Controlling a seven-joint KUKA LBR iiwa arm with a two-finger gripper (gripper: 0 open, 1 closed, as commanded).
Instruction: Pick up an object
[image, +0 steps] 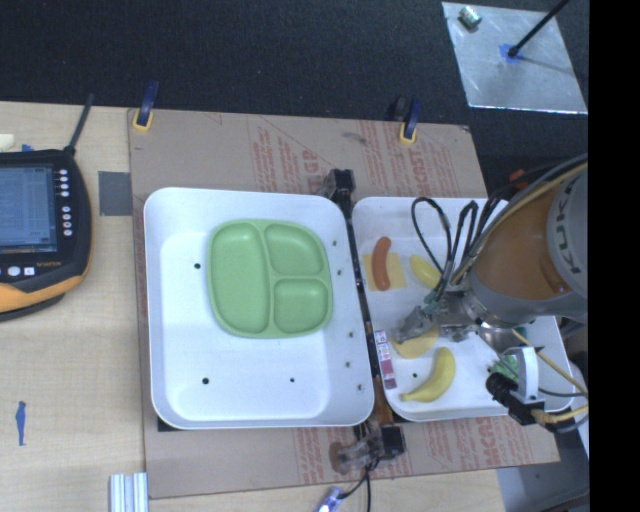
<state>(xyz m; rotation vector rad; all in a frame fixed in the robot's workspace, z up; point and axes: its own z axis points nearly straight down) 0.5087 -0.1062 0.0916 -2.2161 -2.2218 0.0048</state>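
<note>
Your easiest target is probably the banana (433, 377), lying flat near the near edge of the right bin (470, 408), curved, with its ends pointing toward the far side. It looks like toy plastic fruit, so I'd guess light, stiff and a bit slick; you'd want to pinch it across the fat middle of the curve, not the tapered tips, or it'll likely squirt out sideways.

Just beyond it there's a yellow piece (415, 346) sitting right at the gripper (422, 322), close enough that I can't say whether they touch. The gripper is low in the bin, but the blur and the wrist cover the business end, so honestly I can't tell how it's set or whether anything is in it. Don't count on a grasp from this.

Farther back you've got a hot dog (381, 263), orange-red on a yellow bun, near the bin's left wall, and another yellow chunk (425, 270) to its right, partly under the black cables (450, 235). The hot dog is close to the wall, so that one could be awkward.

The left bin (180, 380) holds a green divided plate (270, 277), wide and flat, a poor pick for two fingers. Both bins sit on cardboard (250, 150) clamped to the surface, and a teach pendant (35, 225) rests off to the far left.
</note>
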